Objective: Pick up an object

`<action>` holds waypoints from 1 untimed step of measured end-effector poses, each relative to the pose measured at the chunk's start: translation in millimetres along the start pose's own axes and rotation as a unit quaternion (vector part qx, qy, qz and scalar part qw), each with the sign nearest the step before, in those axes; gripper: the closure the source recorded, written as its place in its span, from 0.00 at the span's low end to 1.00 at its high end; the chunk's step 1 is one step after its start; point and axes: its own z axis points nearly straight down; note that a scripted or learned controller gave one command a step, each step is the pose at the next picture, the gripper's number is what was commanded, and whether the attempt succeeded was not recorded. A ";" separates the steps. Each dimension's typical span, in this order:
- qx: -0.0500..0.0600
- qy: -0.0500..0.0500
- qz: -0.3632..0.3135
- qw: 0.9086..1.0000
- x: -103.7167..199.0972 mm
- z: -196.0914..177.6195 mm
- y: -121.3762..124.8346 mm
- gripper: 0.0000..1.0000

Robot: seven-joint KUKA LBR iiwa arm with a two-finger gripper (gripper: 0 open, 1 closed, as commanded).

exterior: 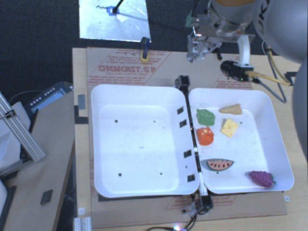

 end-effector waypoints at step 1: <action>0.012 0.000 0.000 1.000 108.5 119.2 -42.0 1.00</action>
